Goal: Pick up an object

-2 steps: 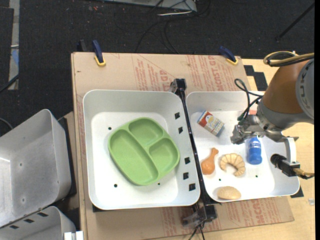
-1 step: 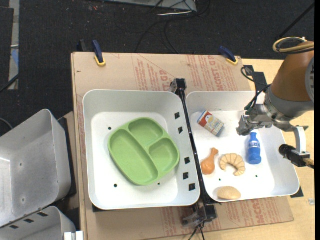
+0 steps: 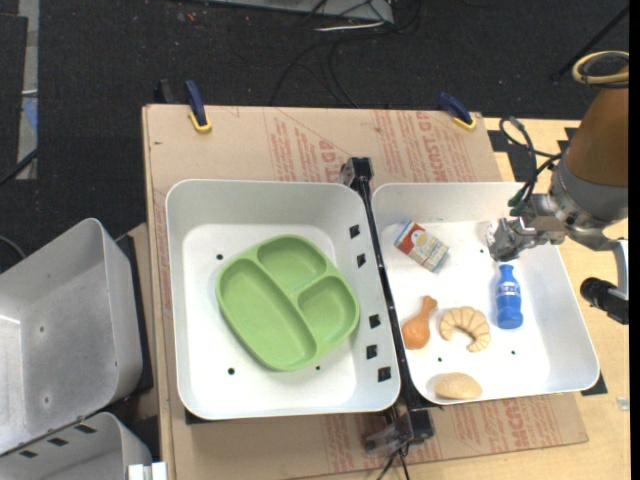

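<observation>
A: How far along w/ the pick?

B: Not done, I'd say. The gripper [image 3: 503,238] hangs over the right bin [image 3: 570,313], at its upper right, just above the cap of the blue bottle [image 3: 509,296]. Nothing sits between its tips. Can't tell how wide it's open; too small and dark from here.

A: So the bottle's the target?

B: Prob. It's the closest thing, lying on the bin floor just below the tips. Left to do: come down, close, lift.

A: What else is in there?

B: Small carton [image 3: 421,246] toward the upper left, toy drumstick [image 3: 420,323] and croissant [image 3: 467,327] mid-bin, a pale bun [image 3: 457,386] near the front edge. Left bin [image 3: 190,268] has a green divided plate [image 3: 288,301].

A: Anything in the way?

B: Croissant's just beside the bottle's lower end, not touching afaict. The bin's right wall is near too. Otherwise room enough.
</observation>
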`<state>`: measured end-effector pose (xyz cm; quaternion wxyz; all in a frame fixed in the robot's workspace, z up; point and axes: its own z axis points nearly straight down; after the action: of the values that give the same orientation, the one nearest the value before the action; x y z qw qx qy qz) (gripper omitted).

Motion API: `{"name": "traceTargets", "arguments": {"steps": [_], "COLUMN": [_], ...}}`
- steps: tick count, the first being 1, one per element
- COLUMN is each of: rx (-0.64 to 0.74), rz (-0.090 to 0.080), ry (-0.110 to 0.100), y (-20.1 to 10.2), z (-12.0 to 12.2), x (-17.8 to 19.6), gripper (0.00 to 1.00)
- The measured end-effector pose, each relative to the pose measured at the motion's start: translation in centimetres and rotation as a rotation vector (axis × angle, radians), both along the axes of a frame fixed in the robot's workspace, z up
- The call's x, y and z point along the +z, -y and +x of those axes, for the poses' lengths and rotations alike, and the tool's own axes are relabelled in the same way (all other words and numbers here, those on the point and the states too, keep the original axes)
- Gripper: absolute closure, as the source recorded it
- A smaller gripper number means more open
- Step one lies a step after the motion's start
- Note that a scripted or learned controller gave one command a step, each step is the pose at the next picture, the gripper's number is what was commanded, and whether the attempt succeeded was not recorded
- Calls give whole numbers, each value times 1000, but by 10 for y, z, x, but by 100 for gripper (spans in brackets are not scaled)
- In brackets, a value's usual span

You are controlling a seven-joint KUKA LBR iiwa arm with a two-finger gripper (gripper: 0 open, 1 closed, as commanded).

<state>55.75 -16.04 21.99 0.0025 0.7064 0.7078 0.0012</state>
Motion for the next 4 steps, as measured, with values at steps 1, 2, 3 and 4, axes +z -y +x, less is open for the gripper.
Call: {"name": "traceTargets", "arguments": {"steps": [1,2,3,4], "rx": [1,6,7,7], "rz": [1,2,3,3], "ry": [-2,-3,-4,-3], "y": [0,-48,-97,-153], "z": [1,11,22,33], "x": [21,28,34,37], "gripper": [100,100,100,100]}}
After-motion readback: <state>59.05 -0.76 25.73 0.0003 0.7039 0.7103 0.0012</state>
